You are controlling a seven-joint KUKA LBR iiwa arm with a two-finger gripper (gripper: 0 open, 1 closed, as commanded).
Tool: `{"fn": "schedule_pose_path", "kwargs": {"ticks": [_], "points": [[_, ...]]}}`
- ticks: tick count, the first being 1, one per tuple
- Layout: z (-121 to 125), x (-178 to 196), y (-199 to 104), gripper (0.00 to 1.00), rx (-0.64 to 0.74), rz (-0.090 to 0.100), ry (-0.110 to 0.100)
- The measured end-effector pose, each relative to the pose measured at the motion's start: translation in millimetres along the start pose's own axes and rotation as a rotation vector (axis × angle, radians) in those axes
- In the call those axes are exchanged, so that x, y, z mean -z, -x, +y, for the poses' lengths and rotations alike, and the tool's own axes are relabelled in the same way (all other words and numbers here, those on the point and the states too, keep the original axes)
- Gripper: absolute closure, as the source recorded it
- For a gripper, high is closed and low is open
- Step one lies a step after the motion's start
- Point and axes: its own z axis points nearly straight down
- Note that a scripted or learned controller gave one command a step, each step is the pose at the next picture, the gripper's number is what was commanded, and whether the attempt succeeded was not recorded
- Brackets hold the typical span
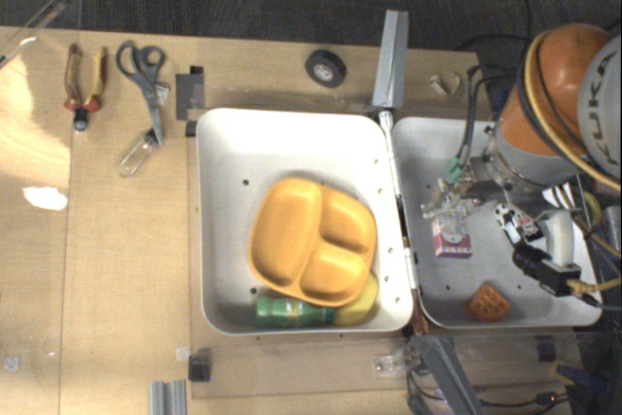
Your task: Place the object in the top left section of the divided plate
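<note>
the gripper point(449, 206) hovers low in the right bin point(428, 292), over a small pink-and-white packet point(453, 239); how far open it is cannot be told, nor whether it has the packet. the yellow divided plate point(313, 239) lies tilted on a green bottle point(287, 310) in the left bin point(224, 209), so a drop could slide off. the waffle-like orange piece point(488, 302) might be mistaken for the target.
</note>
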Motion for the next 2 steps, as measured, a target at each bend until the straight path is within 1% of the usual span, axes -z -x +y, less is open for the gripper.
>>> {"fn": "schedule_pose_path", "kwargs": {"ticks": [1, 2], "points": [[31.8, -42.0, -67.5, 1.0, 0.096, 0.002, 0.0], [31.9, -41.7, -67.5, 0.0, 0.096, 0.002, 0.0]]}}
